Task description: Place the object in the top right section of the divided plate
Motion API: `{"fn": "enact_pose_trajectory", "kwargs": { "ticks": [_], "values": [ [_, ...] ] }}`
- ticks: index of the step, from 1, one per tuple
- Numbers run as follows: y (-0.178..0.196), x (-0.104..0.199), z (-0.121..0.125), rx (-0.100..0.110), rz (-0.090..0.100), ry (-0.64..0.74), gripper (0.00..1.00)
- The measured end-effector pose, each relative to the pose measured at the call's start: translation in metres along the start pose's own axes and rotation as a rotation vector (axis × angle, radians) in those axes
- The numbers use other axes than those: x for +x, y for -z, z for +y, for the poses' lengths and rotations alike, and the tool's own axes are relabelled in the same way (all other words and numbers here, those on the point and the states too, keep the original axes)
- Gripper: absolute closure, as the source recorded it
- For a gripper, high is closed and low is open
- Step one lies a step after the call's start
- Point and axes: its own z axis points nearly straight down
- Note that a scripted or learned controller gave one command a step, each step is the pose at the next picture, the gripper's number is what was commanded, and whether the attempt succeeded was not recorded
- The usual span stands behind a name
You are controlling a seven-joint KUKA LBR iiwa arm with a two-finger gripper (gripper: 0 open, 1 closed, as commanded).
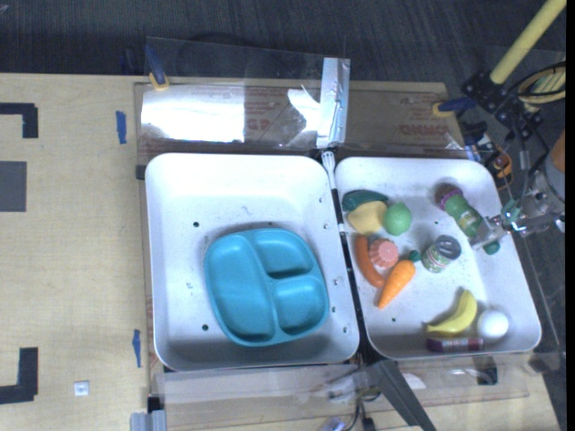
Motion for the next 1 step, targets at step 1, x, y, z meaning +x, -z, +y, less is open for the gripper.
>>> {"fn": "enact_pose_trajectory", "kwargs": {
  "ticks": [1],
  "values": [
    [0.0504, -0.0215, -0.0514, -0.006, -0.007, 0.177, 1.00]
  ]
}}
